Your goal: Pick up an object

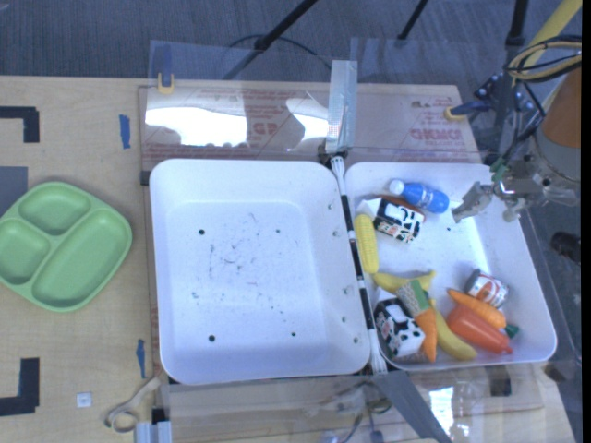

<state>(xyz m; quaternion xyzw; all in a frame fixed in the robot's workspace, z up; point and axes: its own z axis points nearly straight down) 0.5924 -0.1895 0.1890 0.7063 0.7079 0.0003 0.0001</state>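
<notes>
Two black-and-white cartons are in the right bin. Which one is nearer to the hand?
The upper carton, beside the blue bottle, is nearer to the hand. The other carton lies at the bin's front edge.

Two white bins [249, 178]; the right one holds a blue bottle [422, 195], yellow corn [367, 244], a yellow banana [404, 281], orange carrots [476, 324] and black-and-white cow-patterned cartons [400, 220]. At far left lies a green divided plate [60, 245] on the tan wooden bench [83, 109].

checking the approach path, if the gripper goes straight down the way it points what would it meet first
Likely bare floor of the right bin. The gripper hangs at its upper right; the blue bottle lies off to its side. Depth is hard to judge.
</notes>
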